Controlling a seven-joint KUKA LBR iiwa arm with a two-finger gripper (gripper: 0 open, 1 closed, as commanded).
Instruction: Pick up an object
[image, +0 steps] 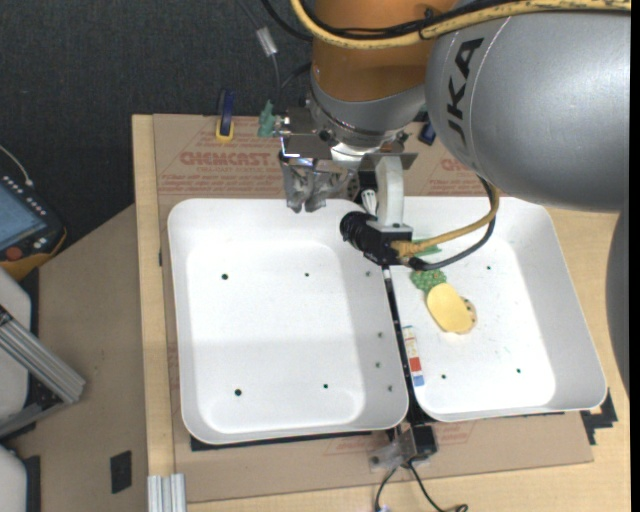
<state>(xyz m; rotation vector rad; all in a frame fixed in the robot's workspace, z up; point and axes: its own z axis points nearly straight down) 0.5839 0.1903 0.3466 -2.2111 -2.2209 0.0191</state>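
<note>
The small yellow, rounded plastic toy fruit with a green leafy top (448, 305) lies in the right-hand shallow white bin (540, 300), near its left wall and about midway between the far and near edges, beside a thin white marker-like stick (411, 357) along that wall. It looks light, stiff and smooth, so likely slippery; pinching across the yellow body's narrower width seems safest. The two-finger gripper (306, 193) hangs over the far edge of the left-hand white bin (200, 320), and I cannot tell how it is set.
</note>
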